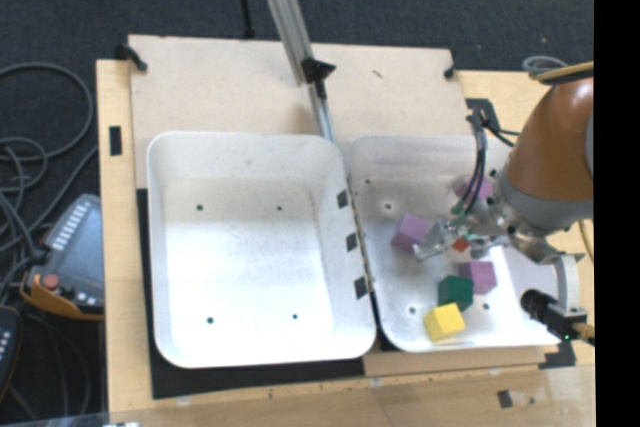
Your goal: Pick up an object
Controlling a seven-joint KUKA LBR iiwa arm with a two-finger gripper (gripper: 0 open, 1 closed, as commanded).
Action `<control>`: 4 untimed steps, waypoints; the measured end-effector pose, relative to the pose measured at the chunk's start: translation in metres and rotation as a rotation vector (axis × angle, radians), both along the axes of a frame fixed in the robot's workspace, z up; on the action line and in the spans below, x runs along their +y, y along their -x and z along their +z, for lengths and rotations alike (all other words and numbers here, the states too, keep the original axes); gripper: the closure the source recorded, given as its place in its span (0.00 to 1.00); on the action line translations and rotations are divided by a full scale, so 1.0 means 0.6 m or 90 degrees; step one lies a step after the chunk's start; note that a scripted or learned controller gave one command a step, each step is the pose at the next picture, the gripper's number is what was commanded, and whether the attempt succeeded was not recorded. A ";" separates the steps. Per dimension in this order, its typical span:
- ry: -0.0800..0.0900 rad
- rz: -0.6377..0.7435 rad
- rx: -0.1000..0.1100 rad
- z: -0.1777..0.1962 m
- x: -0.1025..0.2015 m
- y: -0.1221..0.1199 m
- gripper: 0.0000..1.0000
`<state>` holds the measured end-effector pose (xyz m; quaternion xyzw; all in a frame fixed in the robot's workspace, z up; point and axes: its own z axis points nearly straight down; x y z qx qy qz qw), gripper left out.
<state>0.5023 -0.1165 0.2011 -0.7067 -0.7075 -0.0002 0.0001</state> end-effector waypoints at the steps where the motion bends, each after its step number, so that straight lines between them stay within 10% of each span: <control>1: 0.001 0.002 -0.002 -0.119 -0.013 -0.222 0.00; 3: 0.001 -0.001 0.001 -0.173 0.039 -0.088 0.00; 4: 0.001 -0.005 -0.003 -0.155 0.037 -0.092 1.00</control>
